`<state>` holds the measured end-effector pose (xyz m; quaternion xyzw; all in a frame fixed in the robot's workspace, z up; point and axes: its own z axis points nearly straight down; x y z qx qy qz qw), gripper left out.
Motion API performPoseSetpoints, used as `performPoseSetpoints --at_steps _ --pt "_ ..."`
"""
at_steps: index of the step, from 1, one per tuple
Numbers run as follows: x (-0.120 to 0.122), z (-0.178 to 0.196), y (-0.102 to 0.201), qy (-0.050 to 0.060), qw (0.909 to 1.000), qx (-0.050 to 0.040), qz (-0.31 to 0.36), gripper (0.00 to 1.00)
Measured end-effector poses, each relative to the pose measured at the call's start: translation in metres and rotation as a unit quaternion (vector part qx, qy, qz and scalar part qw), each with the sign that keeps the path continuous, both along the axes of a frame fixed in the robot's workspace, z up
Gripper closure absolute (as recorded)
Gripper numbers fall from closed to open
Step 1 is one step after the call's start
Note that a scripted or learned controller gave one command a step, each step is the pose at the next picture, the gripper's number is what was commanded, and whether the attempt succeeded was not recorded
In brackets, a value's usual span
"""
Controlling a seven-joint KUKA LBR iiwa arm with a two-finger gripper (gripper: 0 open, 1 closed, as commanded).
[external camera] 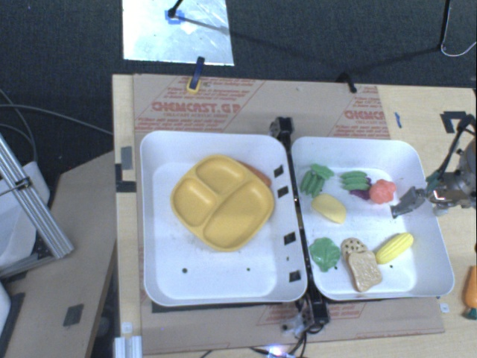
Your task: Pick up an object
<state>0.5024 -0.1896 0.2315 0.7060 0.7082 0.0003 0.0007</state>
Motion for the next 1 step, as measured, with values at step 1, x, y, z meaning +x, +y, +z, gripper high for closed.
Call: performPoseSetpoints --at_steps 1 --pt "0.0309 -0.1538 0.0127 0.001 1.0 0.0005 0.001 0.0"
